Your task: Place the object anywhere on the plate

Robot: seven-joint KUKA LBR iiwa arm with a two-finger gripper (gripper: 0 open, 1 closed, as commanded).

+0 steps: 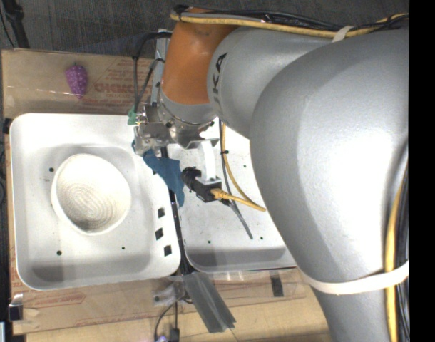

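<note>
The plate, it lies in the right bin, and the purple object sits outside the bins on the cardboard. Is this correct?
Not quite. The camera view shows the plate in the left bin, not the right one. The purple object does sit outside the bins on the cardboard.
</note>
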